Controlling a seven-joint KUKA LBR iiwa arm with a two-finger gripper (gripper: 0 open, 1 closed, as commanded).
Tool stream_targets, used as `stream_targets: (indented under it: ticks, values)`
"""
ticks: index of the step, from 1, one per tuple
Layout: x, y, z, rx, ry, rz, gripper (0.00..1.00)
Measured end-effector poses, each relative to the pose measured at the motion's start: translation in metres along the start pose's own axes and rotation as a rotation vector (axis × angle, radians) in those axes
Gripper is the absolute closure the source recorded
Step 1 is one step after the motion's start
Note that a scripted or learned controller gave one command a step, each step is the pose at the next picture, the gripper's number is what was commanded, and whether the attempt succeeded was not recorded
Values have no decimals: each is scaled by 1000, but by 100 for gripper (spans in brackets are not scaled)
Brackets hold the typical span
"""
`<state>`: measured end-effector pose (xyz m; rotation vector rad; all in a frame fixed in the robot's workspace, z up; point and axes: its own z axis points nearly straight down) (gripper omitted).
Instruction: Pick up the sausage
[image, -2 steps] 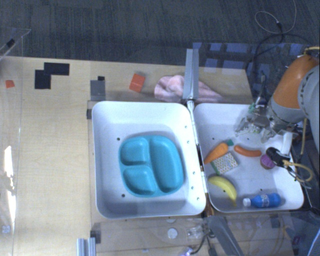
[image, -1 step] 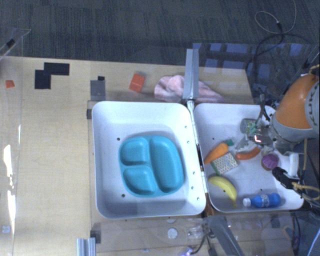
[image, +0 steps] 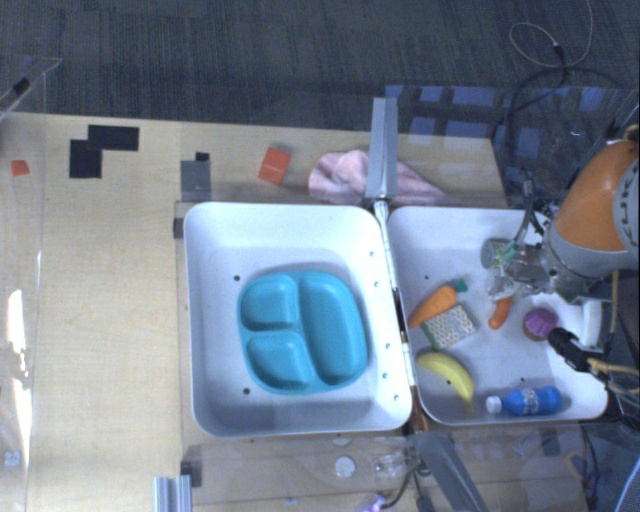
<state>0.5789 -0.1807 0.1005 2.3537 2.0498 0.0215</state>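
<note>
The metal two-finger gripper (image: 508, 268) was positioned directly above the small orange-red sausage (image: 499, 313) for a grasp; its grip state could not be told.

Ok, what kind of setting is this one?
Likely a robot lab workbench set up for pick tests: two white bins sit side by side, one holding a blue divided tray, the other toy food such as a banana and carrot, with loose cables nearby.

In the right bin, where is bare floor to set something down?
The back-left corner of the right bin, behind the carrot, is bare. A small patch lies between banana and bottle. Near the end effector, sausage and purple piece crowd it.
</note>
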Motion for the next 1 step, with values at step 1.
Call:
stream_targets:
  ticks: [1]
  values:
    - [55,56,-105,15,5,-203,100]
